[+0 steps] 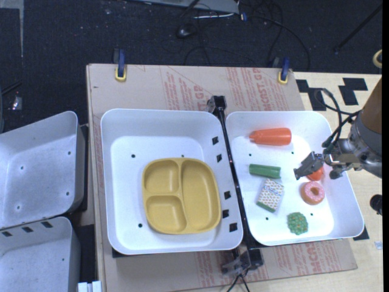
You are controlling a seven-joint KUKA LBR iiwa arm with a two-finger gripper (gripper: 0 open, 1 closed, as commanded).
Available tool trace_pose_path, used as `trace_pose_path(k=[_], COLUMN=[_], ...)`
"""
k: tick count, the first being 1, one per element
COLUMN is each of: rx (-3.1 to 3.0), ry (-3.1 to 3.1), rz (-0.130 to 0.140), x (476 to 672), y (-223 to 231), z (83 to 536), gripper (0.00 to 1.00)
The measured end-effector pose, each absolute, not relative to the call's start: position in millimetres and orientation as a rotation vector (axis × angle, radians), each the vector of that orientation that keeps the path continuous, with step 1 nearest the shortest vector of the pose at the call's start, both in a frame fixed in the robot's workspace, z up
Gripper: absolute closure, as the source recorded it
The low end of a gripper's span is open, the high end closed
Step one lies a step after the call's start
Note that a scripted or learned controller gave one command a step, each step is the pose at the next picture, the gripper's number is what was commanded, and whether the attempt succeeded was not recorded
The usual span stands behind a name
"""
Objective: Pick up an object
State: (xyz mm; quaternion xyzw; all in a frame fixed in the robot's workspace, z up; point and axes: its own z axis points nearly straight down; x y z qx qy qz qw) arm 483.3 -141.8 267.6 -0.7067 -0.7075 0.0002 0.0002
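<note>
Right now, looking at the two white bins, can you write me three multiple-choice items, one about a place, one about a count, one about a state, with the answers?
1. Where is the yellow tray?
A. left bin
B. right bin
C. on the floor

2. How many compartments does the tray have?
A. two
B. three
C. five

3. How does the carrot lie?
A. standing on end
B. flat on its side
C. on top of the tray

Answers:
1 A, the tray rests in the left bin.
2 B, two ridges split it into three parts.
3 B, it lies lengthwise at the far end of the right bin, beyond the tool.
</note>
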Motion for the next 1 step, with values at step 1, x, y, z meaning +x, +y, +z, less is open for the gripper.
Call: trace_pose_path(k=[1], rx=[-2.221], ry=[-2.217], rz=[0.005], x=[482.4], y=[-148.5], z=[222.0], gripper=[0.0])
